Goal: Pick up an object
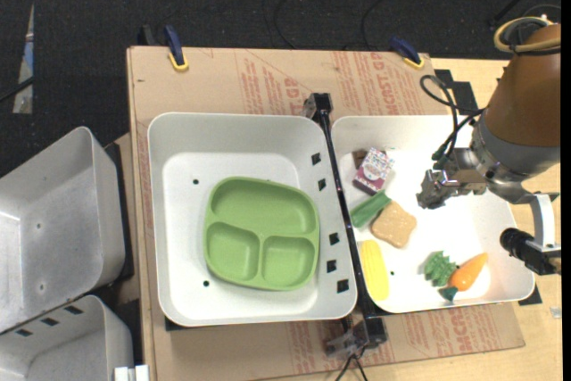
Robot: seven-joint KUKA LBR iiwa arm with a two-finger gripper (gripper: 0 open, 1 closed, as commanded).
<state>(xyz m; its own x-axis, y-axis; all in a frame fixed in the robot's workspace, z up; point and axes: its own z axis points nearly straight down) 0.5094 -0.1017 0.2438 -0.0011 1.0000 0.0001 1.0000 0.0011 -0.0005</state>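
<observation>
Cardboard covers the worktop point(232, 85) under two white bins. Along the right bin's point(406, 131) near edge lie a carrot point(469, 270) and corn point(373, 270); bread point(394, 226) sits mid-bin. Claw point(434, 189), state unclear, hovers toward the far-right side: descend squarely over one isolated item.
</observation>
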